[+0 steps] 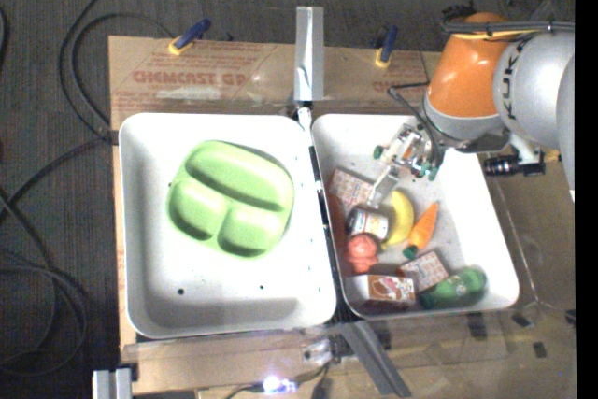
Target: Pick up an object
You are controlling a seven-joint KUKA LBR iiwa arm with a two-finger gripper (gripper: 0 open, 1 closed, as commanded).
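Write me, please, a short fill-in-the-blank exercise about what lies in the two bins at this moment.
1. The large green object lies alone in the ____ bin.
2. The banana lies between the can and the ____.
3. The hand hangs over the ____ bin.
4. The small round ____ fruit lies just below the can in the picture.

Missing words: left; carrot; right; red

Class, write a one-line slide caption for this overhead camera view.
Arm's tool hovers above the right bin of small groceries; a green lid lies in the left bin.
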